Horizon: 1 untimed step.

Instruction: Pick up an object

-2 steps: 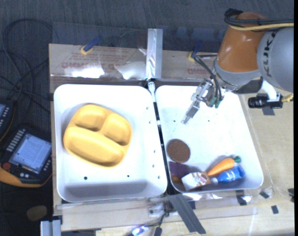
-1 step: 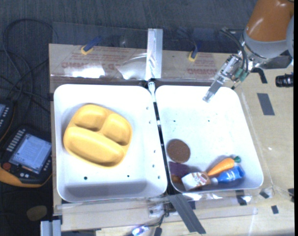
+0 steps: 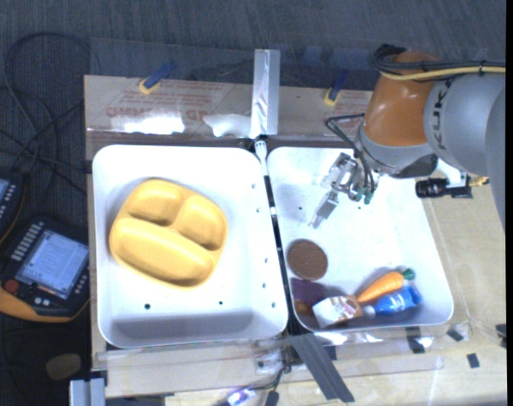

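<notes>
Two white bins sit side by side on the bench. Gripper [image 3: 324,212] hangs over the upper part of the right bin [image 3: 408,218], fingers tilted down-left; whether they are apart or together cannot be determined, and nothing is visible between them. Just below the gripper lies a brown round disc [image 3: 308,259]. Further below and to its right, along the bin's lower wall, lie a carrot [image 3: 380,286], a blue bottle [image 3: 395,301] and a white packet [image 3: 334,309], touching one another. Well left of the gripper, the left bin [image 3: 121,320] contains a large yellow bread-shaped object [image 3: 166,230].
</notes>
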Each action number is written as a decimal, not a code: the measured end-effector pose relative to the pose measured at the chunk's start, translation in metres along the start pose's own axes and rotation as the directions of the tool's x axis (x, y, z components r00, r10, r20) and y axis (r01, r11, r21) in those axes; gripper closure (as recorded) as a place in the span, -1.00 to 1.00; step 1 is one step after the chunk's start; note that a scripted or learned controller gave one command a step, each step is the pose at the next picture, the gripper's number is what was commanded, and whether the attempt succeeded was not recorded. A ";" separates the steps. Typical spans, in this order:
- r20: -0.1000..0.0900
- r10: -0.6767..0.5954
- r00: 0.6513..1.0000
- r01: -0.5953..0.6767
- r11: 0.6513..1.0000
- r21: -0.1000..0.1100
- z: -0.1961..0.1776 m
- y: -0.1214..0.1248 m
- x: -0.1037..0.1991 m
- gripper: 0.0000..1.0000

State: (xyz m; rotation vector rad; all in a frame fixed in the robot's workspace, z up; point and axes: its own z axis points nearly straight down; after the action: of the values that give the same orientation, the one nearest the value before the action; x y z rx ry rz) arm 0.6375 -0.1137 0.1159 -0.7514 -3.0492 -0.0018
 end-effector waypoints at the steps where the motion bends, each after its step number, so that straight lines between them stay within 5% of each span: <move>1: 0.002 -0.073 0.997 0.073 0.997 -0.001 -0.068 0.071 0.018 -1.00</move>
State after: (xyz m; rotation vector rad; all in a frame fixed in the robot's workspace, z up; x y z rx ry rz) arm 0.6545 -0.0422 0.1837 -0.6394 -3.0770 -0.0033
